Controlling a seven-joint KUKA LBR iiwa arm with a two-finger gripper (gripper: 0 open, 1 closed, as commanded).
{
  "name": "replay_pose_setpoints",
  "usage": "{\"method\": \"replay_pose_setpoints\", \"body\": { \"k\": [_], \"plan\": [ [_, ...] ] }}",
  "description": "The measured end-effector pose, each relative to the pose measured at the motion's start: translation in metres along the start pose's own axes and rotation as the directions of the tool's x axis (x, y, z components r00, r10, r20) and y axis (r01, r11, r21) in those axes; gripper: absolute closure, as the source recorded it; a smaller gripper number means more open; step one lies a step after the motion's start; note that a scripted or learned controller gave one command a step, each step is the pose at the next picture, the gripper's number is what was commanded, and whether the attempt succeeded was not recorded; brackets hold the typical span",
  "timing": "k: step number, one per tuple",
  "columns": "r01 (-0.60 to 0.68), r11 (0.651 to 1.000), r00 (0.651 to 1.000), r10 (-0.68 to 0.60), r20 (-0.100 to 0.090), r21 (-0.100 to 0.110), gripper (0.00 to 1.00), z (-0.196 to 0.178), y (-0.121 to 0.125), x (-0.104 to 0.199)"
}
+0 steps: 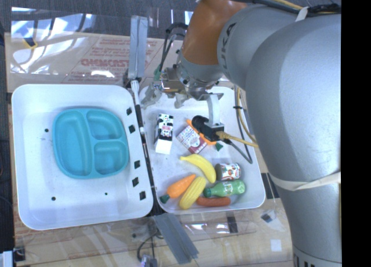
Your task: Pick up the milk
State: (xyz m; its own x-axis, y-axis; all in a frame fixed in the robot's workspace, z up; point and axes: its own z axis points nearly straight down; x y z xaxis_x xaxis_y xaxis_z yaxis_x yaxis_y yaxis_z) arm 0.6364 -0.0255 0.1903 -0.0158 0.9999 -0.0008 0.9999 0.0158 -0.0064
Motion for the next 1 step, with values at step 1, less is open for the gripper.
{"method": "replay_pose_setpoints", "body": {
  "k": [1],
  "plan": [
    [0.075, 0.997, 0.997, -0.075, -0.001, -0.002, 0.00, -0.0005, -0.0452, -0.0115]
  ]
}}
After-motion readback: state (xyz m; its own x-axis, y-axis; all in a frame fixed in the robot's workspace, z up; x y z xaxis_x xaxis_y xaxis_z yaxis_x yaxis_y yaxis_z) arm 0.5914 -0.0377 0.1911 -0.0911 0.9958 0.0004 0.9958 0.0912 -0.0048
